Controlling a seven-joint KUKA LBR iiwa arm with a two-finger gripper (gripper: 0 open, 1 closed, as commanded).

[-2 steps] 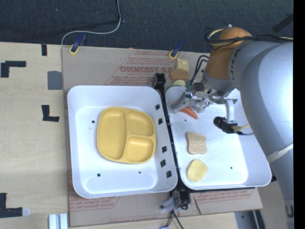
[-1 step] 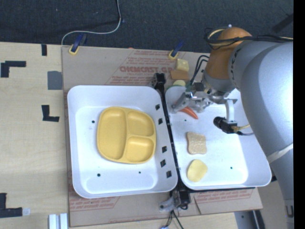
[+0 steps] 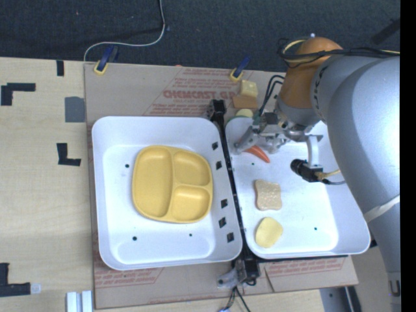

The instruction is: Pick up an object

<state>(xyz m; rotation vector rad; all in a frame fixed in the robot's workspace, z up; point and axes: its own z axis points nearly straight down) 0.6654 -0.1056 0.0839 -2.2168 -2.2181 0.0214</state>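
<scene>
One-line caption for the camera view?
Gripper low over an orange piece in the right bin; yellow tray in the left bin.

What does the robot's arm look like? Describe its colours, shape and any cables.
The arm is bulky, rounded and grey, with an orange band above the wrist. Thin dark cables loop over that band. At its end sits a metallic pincer with small black parts beside it.

The grey arm (image 3: 364, 122) reaches in from the right, its end effector (image 3: 250, 142) angled low.
</scene>
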